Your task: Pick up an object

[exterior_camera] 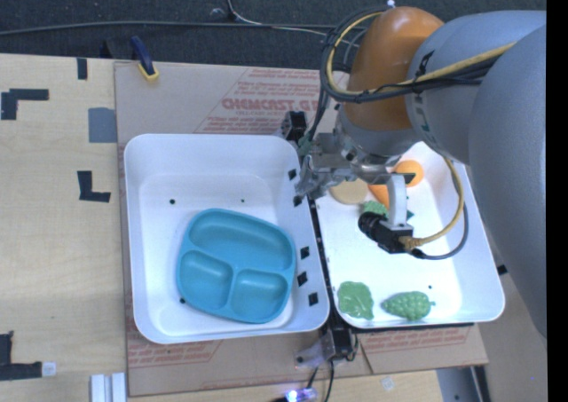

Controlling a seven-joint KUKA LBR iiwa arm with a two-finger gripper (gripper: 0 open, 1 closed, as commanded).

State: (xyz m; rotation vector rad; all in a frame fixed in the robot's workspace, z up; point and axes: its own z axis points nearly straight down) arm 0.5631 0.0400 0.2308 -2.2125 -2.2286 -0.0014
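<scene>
The round orange object [409,171] is seen just right of the claw [342,180], whose opening cannot be told.

Your grey arm [497,98] with its orange band [386,54] reaches in from the right, wrist pointing down.

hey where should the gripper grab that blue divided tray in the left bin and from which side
Probably by its raised outer rim, coming straight down from above. The blue tray lies flat in the left bin with its compartments up, so one finger could go inside a compartment and one outside. The rim toward the bin's far wall looks best, with bare floor beside it.
</scene>
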